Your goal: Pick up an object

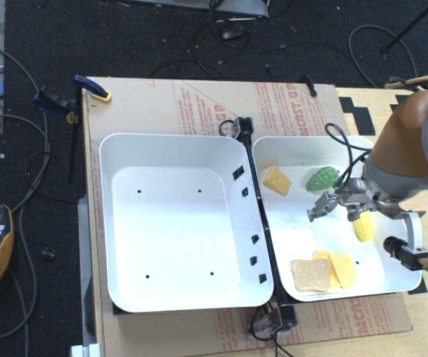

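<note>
A: Object to pick: nothing is named, so the nearest candidate is the small yellow piece [363, 227], which lies in the right bin [296, 171] just beside the end effector [325, 205], at about its 4 o'clock.

B: And the end effector itself?

A: It hangs low over the right bin, pointing toward 8 o'clock from the wrist. I cannot tell whether it is apart or together; the tip is a small grey shape against white, and I see nothing caught in it.

B: What else is close?

A: The green lump [322, 178] sits near it at 12 o'clock. The yellow wedge [277, 181] is farther off at about 10 o'clock. The slice of bread [312, 274] lies well apart at 6 o'clock, touching and partly covering a yellow slice [342, 269] on its 3 o'clock side.

B: Long axis of the small yellow piece?

A: It seems to run roughly 12 to 6, though the arm hides its upper end.

B: So the count?

A: Five things in the right bin: one green lump, one yellow wedge, one small yellow piece, one bread slice, one yellow slice. Two bins on the counter [199, 103]; in the left bin [117, 155] I see no objects. One arm, so the reach is its own.
</note>
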Robot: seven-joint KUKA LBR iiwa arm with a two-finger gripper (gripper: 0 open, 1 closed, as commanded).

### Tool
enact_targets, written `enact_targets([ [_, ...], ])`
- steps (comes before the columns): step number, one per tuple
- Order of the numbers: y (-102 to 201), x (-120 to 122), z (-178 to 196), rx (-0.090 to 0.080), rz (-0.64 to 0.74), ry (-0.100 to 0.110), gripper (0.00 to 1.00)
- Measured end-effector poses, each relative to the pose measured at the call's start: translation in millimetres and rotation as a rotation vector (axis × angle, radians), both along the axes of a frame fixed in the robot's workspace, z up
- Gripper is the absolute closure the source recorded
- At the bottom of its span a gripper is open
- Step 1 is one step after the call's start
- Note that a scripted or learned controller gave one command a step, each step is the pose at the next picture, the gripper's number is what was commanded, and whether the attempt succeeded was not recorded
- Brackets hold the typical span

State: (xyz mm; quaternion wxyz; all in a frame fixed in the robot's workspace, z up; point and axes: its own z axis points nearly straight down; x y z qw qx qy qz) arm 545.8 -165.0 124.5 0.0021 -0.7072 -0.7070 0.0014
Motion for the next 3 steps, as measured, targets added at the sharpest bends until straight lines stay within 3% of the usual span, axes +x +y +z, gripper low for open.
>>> enact_targets([
  [1,0,1,13,-0.001,0.0,-0.005,1.0],
  [2,-3,10,71,-0.002,0.001,-0.01,1.0],
  [3,-3,11,90,-0.001,0.001,-0.007,1.0],
])
